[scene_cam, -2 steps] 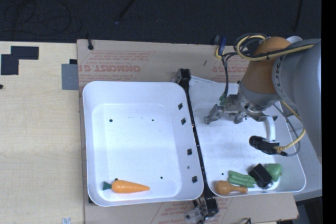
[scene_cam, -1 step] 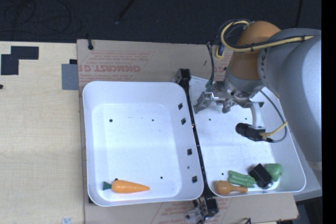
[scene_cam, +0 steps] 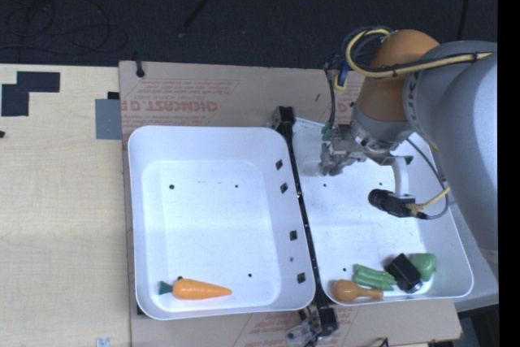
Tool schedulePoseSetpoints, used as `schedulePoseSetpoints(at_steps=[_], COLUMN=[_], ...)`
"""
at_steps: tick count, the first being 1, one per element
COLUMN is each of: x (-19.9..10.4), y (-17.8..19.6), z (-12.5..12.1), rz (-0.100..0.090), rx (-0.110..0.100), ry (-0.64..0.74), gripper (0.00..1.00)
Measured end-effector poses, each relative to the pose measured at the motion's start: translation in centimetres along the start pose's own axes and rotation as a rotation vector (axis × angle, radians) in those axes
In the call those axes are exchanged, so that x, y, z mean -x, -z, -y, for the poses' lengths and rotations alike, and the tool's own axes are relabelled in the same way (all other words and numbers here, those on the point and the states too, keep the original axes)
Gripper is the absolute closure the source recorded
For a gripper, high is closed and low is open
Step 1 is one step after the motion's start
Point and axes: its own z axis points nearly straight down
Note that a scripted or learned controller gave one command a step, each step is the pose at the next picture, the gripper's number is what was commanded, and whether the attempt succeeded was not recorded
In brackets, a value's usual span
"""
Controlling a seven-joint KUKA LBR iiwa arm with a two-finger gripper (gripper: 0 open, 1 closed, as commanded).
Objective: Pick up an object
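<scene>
An orange carrot (scene_cam: pixel 200 289) with a green top lies at the front left of the left bin (scene_cam: pixel 154 144). Along the right bin's (scene_cam: pixel 457 282) front edge sit a tan pear-shaped piece (scene_cam: pixel 354 291), a green pod-like piece (scene_cam: pixel 374 276), a black block (scene_cam: pixel 404 271) and a green piece (scene_cam: pixel 423 262). My gripper (scene_cam: pixel 331 164) hangs low over the back left of the right bin, close to the divider and well away from all of these objects. Nothing shows beneath it but white bin floor.
The grey arm with its orange band (scene_cam: pixel 396 69) covers the back right of the right bin. A black connector on a yellow cable (scene_cam: pixel 392 201) hangs over the bin's middle. Black clips (scene_cam: pixel 294 236) run along the divider. Cardboard (scene_cam: pixel 195 97) lies under both bins.
</scene>
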Motion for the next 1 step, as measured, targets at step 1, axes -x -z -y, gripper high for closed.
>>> schedulePoseSetpoints(at_steps=[1], x=[-1.34], y=[13.19], z=[-0.24], rz=[0.002], rx=[0.017], ry=[0.002], gripper=[1.00])
